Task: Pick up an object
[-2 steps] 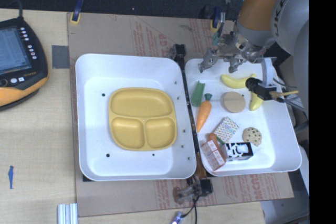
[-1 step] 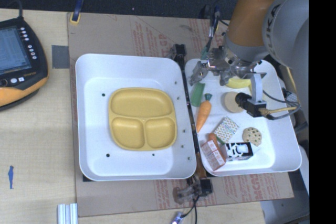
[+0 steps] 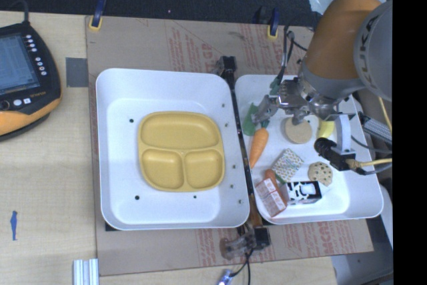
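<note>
Carrot point(image 3: 258, 146) is what I would go for: it lies by the left wall of the right bin point(image 3: 363, 205), against the divide with the left bin point(image 3: 110, 143), long axis running from its green top near the far-left corner down toward the near edge. My gripper point(image 3: 288, 103) hangs over the far part of the right bin, just right of the carrot's green top, so the carrot sits to its left and a little nearer the front edge; I judge a short shift that way, with the jaws set across the carrot's width, is what the next move turns on. From this angle the wrist and cabling crowd the tool, and I cannot tell how far it is spread or whether anything is in it. A pale round disc point(image 3: 298, 131) lies right below the gripper, partly covered. Toward the near edge are a cookie point(image 3: 320, 173) and some small packets whose labels I cannot read. A yellow divided tray point(image 3: 181, 150) lies in the left bin.
</note>
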Robot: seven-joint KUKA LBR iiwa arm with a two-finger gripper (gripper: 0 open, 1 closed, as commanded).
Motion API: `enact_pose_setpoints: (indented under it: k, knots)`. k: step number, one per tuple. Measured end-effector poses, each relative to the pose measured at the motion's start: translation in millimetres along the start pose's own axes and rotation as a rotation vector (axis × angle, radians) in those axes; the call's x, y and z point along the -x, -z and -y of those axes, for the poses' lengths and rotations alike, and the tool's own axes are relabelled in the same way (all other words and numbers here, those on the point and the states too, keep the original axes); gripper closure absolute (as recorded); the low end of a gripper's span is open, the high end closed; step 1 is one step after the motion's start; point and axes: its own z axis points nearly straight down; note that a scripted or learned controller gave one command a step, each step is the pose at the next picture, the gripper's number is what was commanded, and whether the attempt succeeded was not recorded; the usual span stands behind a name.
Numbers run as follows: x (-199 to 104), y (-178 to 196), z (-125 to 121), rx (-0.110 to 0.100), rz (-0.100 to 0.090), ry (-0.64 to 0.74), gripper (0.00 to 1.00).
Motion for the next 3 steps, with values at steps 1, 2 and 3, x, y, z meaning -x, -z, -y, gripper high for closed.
enact_pose_setpoints:
  k: [1, 2, 3]
  knots:
    - [44, -94, 11, -0.002, -0.001, 0.001, 0.0]
    - [45, -83, 11, -0.003, 0.001, 0.005, 1.0]
    - [-18, -2, -23, 0.002, -0.002, 0.0, 1.0]
